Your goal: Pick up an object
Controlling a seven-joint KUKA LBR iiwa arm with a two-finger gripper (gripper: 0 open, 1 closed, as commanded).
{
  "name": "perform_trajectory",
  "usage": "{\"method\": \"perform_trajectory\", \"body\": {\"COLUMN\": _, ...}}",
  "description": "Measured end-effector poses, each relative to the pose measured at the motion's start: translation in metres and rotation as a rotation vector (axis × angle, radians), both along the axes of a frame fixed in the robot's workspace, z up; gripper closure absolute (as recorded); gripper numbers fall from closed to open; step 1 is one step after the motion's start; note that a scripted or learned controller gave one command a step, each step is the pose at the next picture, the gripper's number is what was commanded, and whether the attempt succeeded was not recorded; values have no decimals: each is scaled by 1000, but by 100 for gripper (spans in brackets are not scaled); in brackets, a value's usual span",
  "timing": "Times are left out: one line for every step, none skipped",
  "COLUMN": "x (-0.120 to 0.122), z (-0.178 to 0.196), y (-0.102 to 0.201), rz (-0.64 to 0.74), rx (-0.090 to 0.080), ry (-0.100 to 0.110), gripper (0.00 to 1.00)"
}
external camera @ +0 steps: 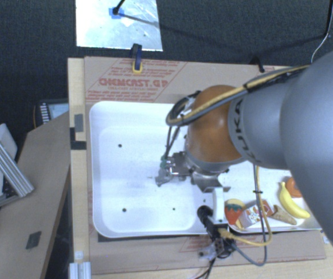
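Note:
My gripper [165,174] hangs low over the middle right of the left white bin [111,156], under the orange band [212,129] of the arm. Nothing shows on the bin floor beneath or beside it. In the right bin [305,227], several objects lie along the front: a yellow banana [290,201], a red and orange rounded item [235,210], a red and white packet [251,215] and a tan cone-shaped piece [278,215]. An orange item [293,185] peeks out from behind the arm. The gripper is well to the left of all of them.
The big grey arm [294,127] covers most of the right bin. A cable bundle [218,243] hangs over the bench's front edge. Both bins rest on a cardboard sheet [134,80]. A shiny plate [118,16] lies behind it.

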State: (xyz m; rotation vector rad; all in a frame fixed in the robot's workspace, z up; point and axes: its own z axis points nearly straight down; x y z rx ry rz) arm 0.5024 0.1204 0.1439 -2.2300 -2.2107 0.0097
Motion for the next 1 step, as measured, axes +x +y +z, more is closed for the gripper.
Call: {"method": "perform_trajectory", "body": {"x": 3, "z": -1, "y": 7, "rz": 9, "rx": 4, "ry": -6, "gripper": 0}}
